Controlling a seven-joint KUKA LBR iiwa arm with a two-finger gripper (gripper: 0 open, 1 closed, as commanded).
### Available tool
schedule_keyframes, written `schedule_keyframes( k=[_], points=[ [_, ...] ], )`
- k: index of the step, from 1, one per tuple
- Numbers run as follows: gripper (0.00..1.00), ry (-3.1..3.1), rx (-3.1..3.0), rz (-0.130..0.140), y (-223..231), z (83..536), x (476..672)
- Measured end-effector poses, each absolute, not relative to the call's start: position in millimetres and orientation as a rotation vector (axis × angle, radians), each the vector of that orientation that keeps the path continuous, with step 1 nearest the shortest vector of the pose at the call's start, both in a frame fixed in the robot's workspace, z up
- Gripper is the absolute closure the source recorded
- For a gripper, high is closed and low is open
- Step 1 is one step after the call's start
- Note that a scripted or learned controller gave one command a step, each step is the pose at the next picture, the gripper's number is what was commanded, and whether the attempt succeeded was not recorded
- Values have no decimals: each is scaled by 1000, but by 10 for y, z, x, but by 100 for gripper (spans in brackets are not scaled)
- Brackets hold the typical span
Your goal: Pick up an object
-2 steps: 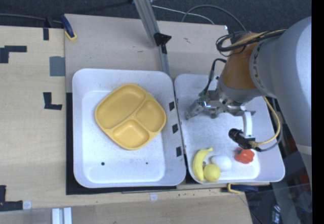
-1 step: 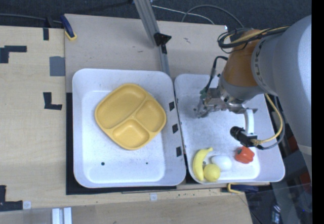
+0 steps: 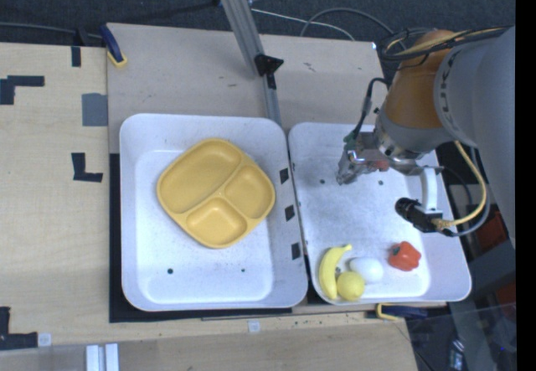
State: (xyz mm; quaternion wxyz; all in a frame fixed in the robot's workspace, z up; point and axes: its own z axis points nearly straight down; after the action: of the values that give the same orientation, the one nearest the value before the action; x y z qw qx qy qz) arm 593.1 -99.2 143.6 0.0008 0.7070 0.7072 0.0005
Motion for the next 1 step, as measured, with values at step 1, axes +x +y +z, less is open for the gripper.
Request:
schedule_keyframes(
  k=[1],
  points=[
    [100,2221,2217,4,-983,1892,6017]
  ],
)
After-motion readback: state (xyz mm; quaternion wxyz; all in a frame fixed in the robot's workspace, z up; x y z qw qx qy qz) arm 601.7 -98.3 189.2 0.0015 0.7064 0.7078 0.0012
